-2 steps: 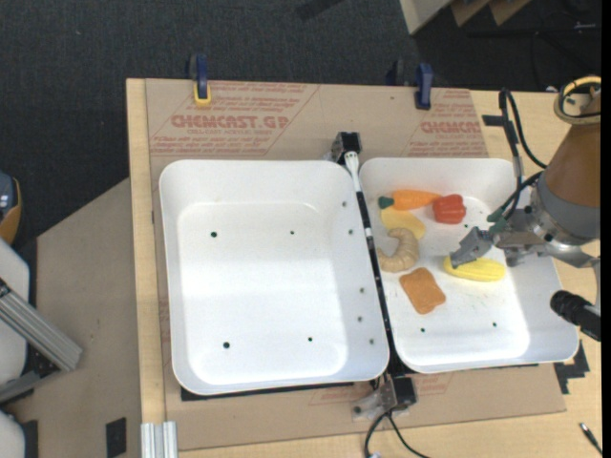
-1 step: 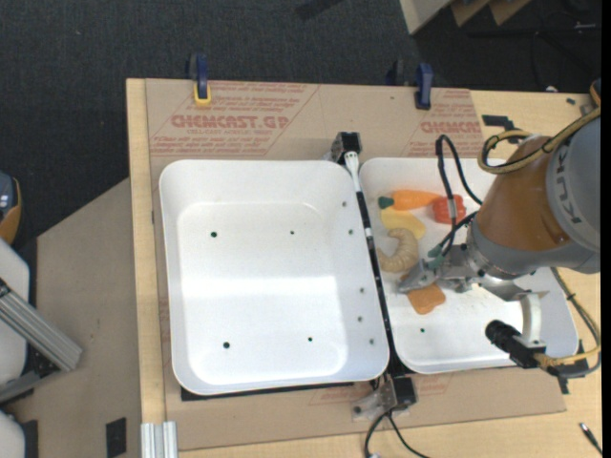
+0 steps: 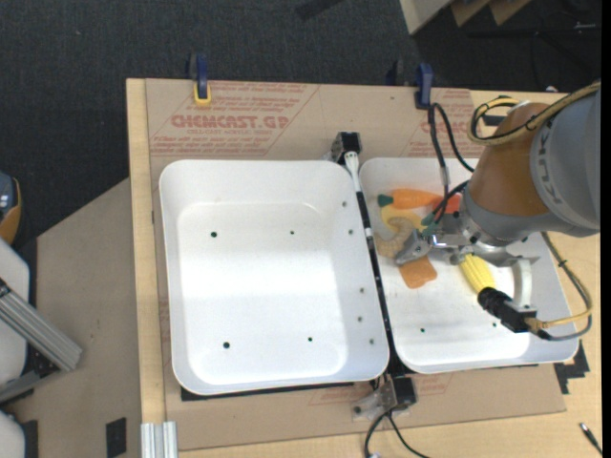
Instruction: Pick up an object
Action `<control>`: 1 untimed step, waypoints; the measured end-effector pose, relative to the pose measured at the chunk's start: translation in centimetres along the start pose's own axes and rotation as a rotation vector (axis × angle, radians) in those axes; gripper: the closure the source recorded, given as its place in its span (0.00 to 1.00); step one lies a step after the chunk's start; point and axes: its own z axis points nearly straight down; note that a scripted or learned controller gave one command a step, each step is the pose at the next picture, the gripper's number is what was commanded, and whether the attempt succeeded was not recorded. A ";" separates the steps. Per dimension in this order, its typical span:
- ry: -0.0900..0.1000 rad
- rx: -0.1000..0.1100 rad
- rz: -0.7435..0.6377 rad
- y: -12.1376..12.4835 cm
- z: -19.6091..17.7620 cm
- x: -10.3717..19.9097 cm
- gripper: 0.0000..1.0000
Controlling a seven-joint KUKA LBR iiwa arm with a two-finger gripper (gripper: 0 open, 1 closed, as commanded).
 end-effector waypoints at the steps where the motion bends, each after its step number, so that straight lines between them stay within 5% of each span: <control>1: 0.000 -0.003 0.002 0.0 -1.1 0.0 1.00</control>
